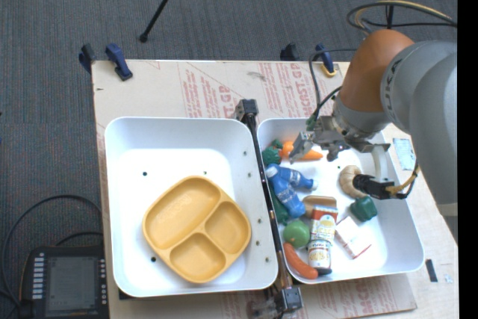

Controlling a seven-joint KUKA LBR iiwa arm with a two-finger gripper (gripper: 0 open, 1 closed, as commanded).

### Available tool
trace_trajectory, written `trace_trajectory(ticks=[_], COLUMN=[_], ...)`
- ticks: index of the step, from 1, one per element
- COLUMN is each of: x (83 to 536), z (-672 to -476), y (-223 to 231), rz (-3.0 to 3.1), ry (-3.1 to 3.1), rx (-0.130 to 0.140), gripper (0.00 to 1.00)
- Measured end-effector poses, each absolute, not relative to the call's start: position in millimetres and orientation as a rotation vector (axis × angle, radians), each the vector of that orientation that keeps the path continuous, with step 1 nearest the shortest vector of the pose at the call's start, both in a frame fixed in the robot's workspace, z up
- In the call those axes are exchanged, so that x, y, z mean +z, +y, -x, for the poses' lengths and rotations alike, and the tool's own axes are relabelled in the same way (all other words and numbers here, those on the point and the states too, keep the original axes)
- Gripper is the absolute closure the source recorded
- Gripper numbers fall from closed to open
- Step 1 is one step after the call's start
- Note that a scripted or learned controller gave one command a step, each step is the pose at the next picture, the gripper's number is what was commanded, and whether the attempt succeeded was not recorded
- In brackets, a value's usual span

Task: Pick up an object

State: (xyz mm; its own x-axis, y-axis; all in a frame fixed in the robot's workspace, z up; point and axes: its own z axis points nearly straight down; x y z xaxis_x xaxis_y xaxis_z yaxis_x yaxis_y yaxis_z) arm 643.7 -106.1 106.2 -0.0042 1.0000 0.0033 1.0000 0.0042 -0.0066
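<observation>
Above the right bin point(396, 254), the gripper point(314, 143) hangs with fingers parted and nothing between them, just beside an orange carrot point(310, 155). Likely light, stiff and smooth plastic, the toy looks best pinched across its middle

Yellow tray point(196, 228) in white bin point(119, 160); blue bottles point(287, 189) (perhaps plastic), orange carrot point(308, 155).

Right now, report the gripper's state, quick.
Gripper: cannot be told; it hangs over the right bin, next to the orange carrot.
</observation>
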Motion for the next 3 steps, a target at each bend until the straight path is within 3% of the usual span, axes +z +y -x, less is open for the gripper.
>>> trace_trajectory(ticks=[1, 2, 3], x=[90.2, 98.8, 99.4], z=[-644.0, -644.0, -643.7], y=[-87.6, -83.6, -87.0], rz=[2.23, 2.224, 2.228], ry=[-2.226, -2.221, -2.222], rx=[0.013, 0.006, 0.013], gripper=[0.0, 1.0, 0.0])
